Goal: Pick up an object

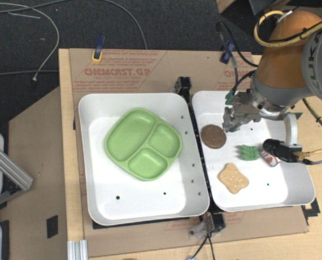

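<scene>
Nearest to us, a tan cracker (233, 178) lies flat in the right bin (296, 196). Close by we see a small green toy (248, 153) and a brown round cookie (213, 136). Our pincer (229, 122) hangs low beside the cookie, maybe so it can reach it next, but we cannot tell if it is grasping anything. A green divided plate (143, 143) rests in the left bin (96, 199). Both bins sit on a cardboard worktop (74, 91).
</scene>
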